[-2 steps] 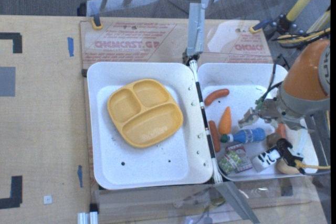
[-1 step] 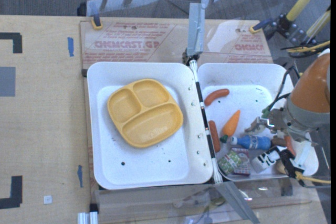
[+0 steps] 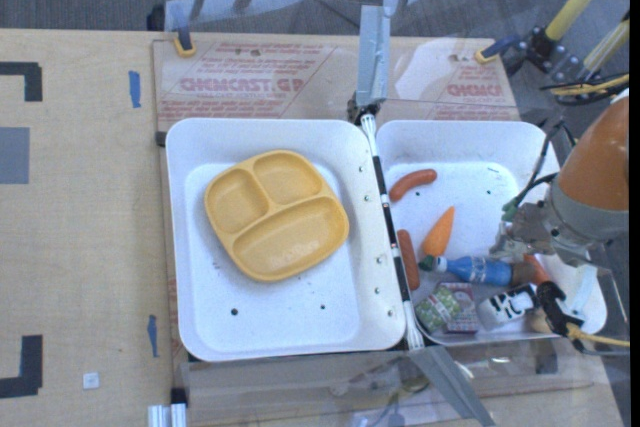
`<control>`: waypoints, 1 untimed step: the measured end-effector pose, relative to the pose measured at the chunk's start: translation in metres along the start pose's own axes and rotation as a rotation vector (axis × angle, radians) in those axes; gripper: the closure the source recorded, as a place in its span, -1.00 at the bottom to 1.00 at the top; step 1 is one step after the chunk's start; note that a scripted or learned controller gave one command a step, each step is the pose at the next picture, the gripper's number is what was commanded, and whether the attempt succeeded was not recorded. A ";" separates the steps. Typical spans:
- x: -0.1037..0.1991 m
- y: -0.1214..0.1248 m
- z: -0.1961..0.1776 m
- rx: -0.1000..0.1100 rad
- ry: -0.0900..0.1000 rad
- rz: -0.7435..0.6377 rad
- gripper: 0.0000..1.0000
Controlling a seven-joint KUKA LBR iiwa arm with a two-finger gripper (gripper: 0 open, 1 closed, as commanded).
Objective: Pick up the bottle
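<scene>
While the gripper hangs over the right bin, its finger state is unclear.
It seems to touch the bottle, lying beside a carrot.

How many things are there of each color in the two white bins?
Yellow: 1, the divided plate
Red-orange: 2, the two sausages
Orange: 1, the carrot
Blue: 1, the bottle
Mixed colors: 1, the packet
Total: 6 I can tell apart; the clutter under the gripper is too hidden to count.
</scene>
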State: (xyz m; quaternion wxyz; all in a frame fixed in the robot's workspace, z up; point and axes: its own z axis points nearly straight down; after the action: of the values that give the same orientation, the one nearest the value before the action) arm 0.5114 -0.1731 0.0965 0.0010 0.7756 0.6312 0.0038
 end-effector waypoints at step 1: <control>0.001 0.000 0.000 0.001 0.001 -0.001 -1.00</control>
State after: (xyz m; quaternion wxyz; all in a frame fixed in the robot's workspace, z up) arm 0.5116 -0.1724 0.0964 0.0005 0.7753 0.6316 0.0039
